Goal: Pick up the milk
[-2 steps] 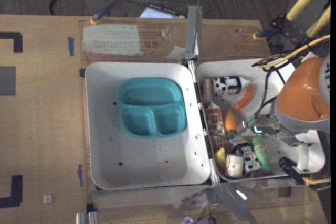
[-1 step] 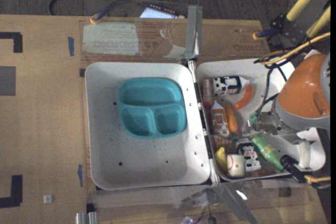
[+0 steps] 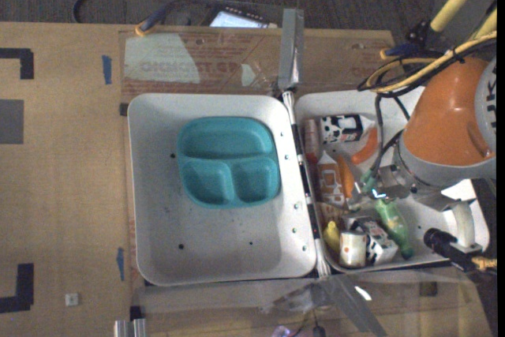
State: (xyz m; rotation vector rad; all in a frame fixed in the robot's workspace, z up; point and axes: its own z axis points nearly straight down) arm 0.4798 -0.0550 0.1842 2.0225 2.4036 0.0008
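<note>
My arm comes in from the right of the frame, its orange band bulking large over the right-hand bin (image 3: 312, 108), and my pincer (image 3: 369, 195) hangs low among the clutter in the middle of that bin. The view is too crowded there for me to tell how the pincer stands, or whether anything is caught in it. The milk (image 3: 342, 128), a small carton with black and white cow patches, lies on its side near the upper edge of the right bin, apart from my pincer and above it in the frame. Beside it to the left lies a brown bottle (image 3: 311, 134), and to its right an orange piece (image 3: 365, 147) slants down toward my wrist. Below the milk sits an orange carton (image 3: 331, 179), and just by my pincer a green bottle (image 3: 392, 225) runs toward the lower right. At the bin's lower edge I see a yellow item (image 3: 332, 234), a round can (image 3: 352, 249) and a small patterned box (image 3: 380, 243) close together. The left bin (image 3: 150, 193) carries a teal divided plate (image 3: 229, 160) in its upper half. Both bins rest on the brown worktop (image 3: 63, 170), which has black and blue tape marks toward the left of the frame.
</note>
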